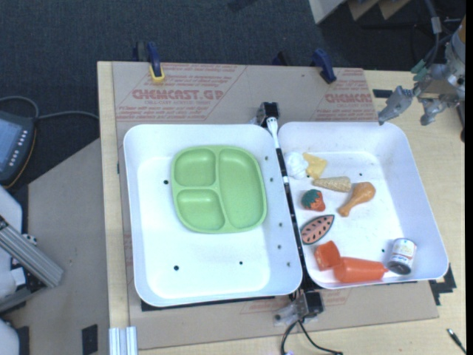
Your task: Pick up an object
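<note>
Nothing is picked yet. The gripper [410, 107] hangs at the frame's upper right, above the right bin's [423, 198] far corner, jaws wide and holding nothing. The drumstick [357, 197], carrot [358, 270] and can [402, 255] lie in the right bin.

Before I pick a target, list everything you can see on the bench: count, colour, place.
Bins: 2, white, side by side.
Divided plate: 1, green, left bin.
Toy foods, right bin: white piece, yellow wedge, corn cob, drumstick, strawberry, brown oval, orange carrot.
Small can: 1, silver, right bin's near right corner.
Clamps: 2, blue, bench's far edge.
Gripper: 1, grey, above right bin's far right corner, fingers apart, holding nothing.
</note>
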### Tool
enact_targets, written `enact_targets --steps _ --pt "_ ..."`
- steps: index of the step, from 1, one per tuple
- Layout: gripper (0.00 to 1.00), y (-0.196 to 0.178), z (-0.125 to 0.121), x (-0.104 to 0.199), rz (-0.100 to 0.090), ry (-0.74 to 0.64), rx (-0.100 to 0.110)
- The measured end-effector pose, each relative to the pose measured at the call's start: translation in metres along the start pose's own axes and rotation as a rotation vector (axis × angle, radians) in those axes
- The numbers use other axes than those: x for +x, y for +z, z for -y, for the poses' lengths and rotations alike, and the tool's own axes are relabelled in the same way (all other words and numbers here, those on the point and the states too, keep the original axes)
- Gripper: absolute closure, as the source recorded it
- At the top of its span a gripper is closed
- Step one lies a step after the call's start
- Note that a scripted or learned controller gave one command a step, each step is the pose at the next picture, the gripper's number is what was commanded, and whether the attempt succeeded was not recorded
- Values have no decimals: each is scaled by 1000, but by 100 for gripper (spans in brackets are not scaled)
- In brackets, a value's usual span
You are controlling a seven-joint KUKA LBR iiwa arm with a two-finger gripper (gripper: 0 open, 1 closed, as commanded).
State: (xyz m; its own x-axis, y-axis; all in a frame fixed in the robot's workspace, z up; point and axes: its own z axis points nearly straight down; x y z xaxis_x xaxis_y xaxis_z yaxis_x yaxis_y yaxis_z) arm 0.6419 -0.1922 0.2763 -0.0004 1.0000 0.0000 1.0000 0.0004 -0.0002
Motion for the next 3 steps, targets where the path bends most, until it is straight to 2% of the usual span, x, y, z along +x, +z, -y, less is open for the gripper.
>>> enact_targets --steps 1,2,3 --pt "0 62 -4 3 -2 -1 6" --pt "0 106 -6 3 -2 -1 6" --pt "0 166 -13 5 -1 -2 5"
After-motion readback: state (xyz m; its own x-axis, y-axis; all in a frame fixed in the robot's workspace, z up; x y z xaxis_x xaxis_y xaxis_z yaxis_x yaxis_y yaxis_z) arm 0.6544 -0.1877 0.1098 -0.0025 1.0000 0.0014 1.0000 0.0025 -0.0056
